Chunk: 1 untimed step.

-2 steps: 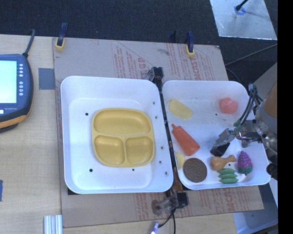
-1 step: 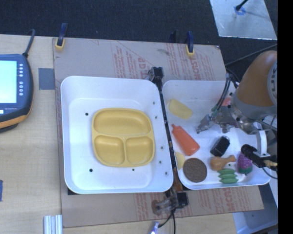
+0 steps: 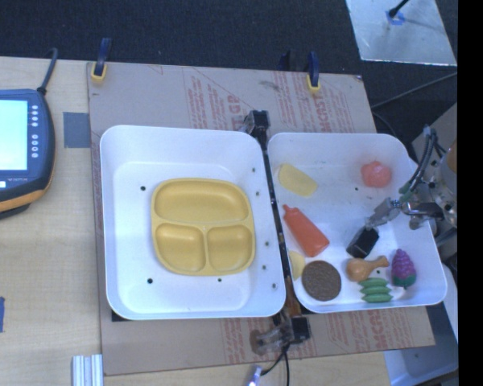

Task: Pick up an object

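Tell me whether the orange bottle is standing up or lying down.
Lying down. The orange bottle rests on its side on the floor of the right bin, its cap end toward the upper left, beside the bin's left wall.

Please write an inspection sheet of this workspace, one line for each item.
Surface: cardboard sheet on a wooden bench, bearing two white bins.
Job's things: right bin holds a yellow block, pink ball, orange bottle, brown disc, black block, drumstick, green pods, purple grapes.
Clutter: yellow divided tray in left bin.
Grippers: gripper low over right bin's right side, nothing seen between fingers.
Cables: wires along the arm.
Surroundings: teach pendant, blue clamps.
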Motion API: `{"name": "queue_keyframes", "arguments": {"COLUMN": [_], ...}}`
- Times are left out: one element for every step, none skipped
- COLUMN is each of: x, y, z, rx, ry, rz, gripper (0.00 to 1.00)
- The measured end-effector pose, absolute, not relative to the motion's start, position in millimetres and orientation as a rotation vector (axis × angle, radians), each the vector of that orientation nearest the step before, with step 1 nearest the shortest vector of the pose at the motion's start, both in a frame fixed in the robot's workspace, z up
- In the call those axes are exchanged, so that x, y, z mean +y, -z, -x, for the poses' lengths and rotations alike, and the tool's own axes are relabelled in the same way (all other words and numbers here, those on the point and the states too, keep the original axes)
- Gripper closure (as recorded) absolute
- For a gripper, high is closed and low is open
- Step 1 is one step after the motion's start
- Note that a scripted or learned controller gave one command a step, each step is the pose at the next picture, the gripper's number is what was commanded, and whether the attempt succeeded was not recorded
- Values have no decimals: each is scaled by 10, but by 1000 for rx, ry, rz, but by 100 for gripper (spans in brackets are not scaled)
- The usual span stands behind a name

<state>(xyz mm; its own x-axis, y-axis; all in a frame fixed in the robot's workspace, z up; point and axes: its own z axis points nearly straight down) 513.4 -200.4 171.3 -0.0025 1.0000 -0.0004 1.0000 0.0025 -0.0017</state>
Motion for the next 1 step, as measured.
{"name": "queue_keyframes", "arguments": {"x": [-1435], "y": [-949], "z": [-5051], "rx": [-2226], "ry": [-4], "rz": [2212], "gripper": [0]}}
